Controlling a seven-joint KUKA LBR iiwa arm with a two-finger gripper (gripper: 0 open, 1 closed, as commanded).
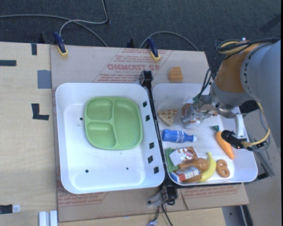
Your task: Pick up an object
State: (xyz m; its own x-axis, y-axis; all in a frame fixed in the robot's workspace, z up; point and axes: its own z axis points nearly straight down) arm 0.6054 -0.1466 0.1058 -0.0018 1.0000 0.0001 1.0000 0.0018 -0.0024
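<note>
Left bin: I see a pale green, three-compartment plastic plate point(114, 123), centre-left of frame.
Right bin: a blue plastic bottle point(177, 136) lies mid-frame, beside a waffle wedge point(168, 117); it is likely light, stiff and slick, best gripped across the body.
Arm: gripper point(193, 116) lowered over a brown-grey object point(188, 112), upper right; I cannot tell its state.

Grey arm point(254, 74) reaches in from the right; orange band above wrist; jaws' end point(192, 118) pointing down-left.
</note>
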